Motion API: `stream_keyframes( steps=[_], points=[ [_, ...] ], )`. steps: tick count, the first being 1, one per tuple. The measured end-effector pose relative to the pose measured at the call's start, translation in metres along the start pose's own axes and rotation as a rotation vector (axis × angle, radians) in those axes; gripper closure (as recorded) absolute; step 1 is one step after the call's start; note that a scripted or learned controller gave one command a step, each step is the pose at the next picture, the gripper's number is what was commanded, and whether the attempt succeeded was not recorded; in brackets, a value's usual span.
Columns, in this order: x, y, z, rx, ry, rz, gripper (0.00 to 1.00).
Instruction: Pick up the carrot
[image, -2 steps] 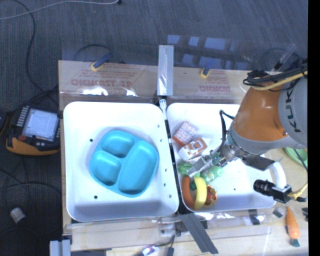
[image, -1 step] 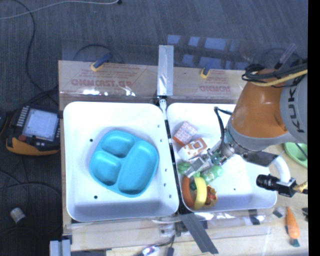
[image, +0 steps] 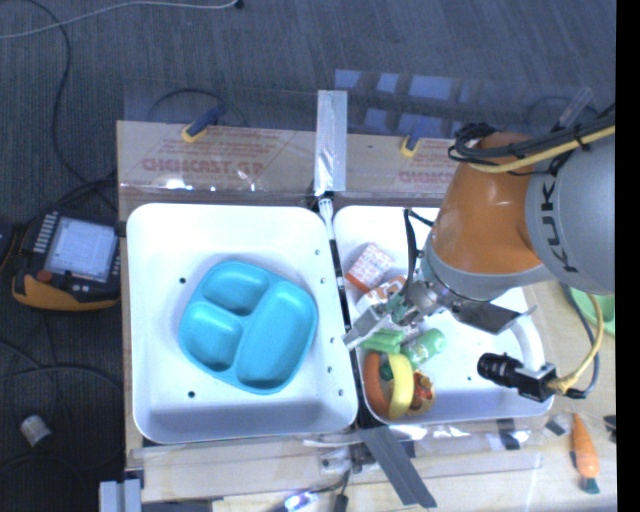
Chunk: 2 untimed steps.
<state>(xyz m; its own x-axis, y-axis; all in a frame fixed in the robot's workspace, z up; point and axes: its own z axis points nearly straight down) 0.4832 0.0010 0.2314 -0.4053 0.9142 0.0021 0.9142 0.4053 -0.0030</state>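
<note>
In the right bin (image: 480, 400), a heap of toy food lies at the front left corner. An orange piece (image: 373, 375) that may be the carrot rests against the bin's left wall, beside a yellow banana (image: 400, 385). My gripper (image: 385, 322) hangs low just above and behind this heap, close to a green item (image: 425, 346). The arm's orange band (image: 490, 215) covers the middle of the bin. Another orange, carrot-like thing with a green end (image: 584, 455) lies outside the bins at the lower right.
A blue divided plate (image: 250, 325) sits in the left bin (image: 160, 250). An orange and white packet (image: 368, 264) lies at the back left of the right bin. The wall between the bins (image: 340, 300) runs close to my gripper's left.
</note>
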Motion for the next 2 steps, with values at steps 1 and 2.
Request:
stream_keyframes(
  steps=[1, 2],
  points=[
    [0.033, 0.014, 0.020, 0.003, 0.000, 0.315, 0.00],
    [-0.038, -0.016, -0.165, -0.002, -0.005, 0.573, 0.00]
  ],
)
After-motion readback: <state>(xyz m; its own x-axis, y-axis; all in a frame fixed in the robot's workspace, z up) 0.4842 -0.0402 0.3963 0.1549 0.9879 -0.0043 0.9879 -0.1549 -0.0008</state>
